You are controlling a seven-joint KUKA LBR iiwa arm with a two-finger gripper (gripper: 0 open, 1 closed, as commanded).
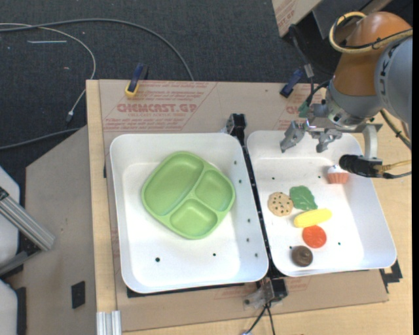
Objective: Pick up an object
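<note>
While my gripper (308, 136) hangs spread open above the right bin (378, 229), I could miss the cookie (280, 204) by descending off-center.

Floor (196, 39): dark, speckled carpet-like surface across the top and down the left side. Thin pale cables (85, 52) loop over it at upper left.

Desk (105, 262): flat brown board; a cardboard sheet (163, 108) with red printed lettering lies on top, set at a slight angle. Blue clamps at its far edge, one at upper left (136, 77), one at upper right (292, 82).

Cardboard box corner (291, 13) at the top edge, red print on it.

Metal rail or profile (23, 219) at left edge, slanting; pale object beneath it, cut off by the frame.

Light: even, diffuse, soft shadows only.
</note>
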